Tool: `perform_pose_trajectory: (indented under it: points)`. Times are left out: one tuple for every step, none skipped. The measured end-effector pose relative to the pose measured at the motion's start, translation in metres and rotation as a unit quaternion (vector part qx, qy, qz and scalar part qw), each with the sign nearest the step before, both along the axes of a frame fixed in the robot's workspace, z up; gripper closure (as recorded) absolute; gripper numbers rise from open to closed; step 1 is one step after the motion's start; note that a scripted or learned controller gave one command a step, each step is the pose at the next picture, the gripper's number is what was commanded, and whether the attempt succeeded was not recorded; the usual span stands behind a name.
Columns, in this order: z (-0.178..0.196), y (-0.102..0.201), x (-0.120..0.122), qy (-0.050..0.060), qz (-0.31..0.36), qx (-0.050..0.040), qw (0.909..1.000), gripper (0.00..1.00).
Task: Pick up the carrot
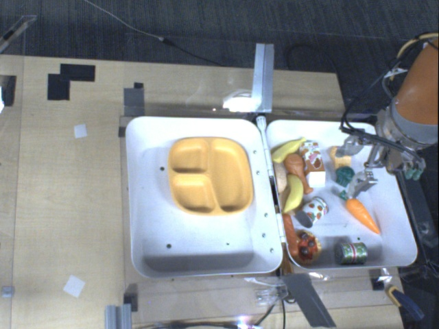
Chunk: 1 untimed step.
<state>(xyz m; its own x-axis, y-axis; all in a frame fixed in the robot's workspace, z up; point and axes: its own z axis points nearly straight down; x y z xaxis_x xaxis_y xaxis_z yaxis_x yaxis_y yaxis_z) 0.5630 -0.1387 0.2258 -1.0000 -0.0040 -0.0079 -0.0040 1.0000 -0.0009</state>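
The orange carrot (362,214) lies in the right bin (401,242), towards its right side, pointing down and to the right with its thick end at the upper left. My gripper (367,177) hangs from the grey wrist and orange band at the bin's upper right. It stands just above the carrot's thick end and close to it. Nothing shows as held, and the carrot rests on the bin floor.
A teal object (344,177) sits just left of the gripper. A green can (352,252) lies below the carrot. Bananas (293,193), a white cube (315,179) and other toy foods crowd the bin's left side. The left bin (147,204) holds a yellow divided plate (209,175).
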Motion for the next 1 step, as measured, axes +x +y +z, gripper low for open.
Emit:
perform_pose_trajectory:
  points:
    - [-0.1052, -0.0311, -0.0283, 0.003, 0.093, 0.0004, 0.9957, 0.0]
